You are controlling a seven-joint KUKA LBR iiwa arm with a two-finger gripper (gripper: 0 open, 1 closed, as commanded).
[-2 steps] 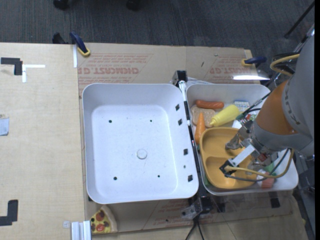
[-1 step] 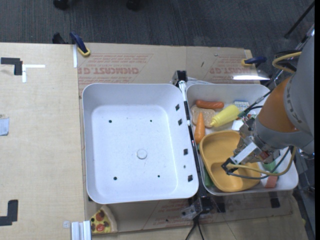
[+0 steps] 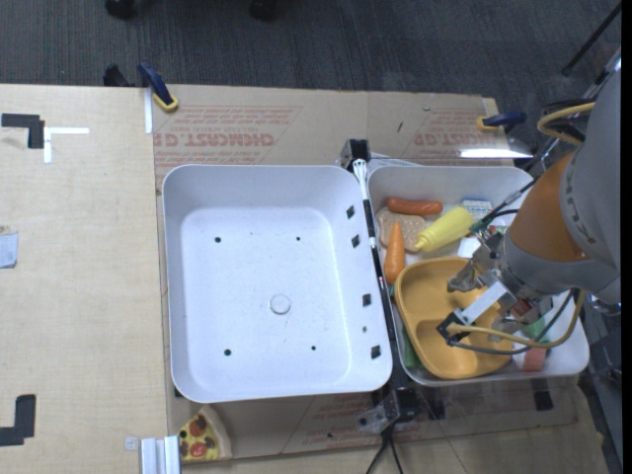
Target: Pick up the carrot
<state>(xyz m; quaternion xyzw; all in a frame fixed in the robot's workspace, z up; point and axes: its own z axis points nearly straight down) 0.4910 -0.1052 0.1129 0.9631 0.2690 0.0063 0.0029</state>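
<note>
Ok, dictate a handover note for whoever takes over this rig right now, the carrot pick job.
Gripper: hangs over the yellow bowl in the right bin. Open or shut cannot be told from this view, and no carrot is seen in it.
Carrot: lies in the right bin along its left wall, beside the bread slice and up-view of the bowl.
Done: nothing yet; the carrot is not lifted.
Left: move the gripper across to the carrot, close on it and lift it. The bin wall is close, so the approach looks tight.
</note>
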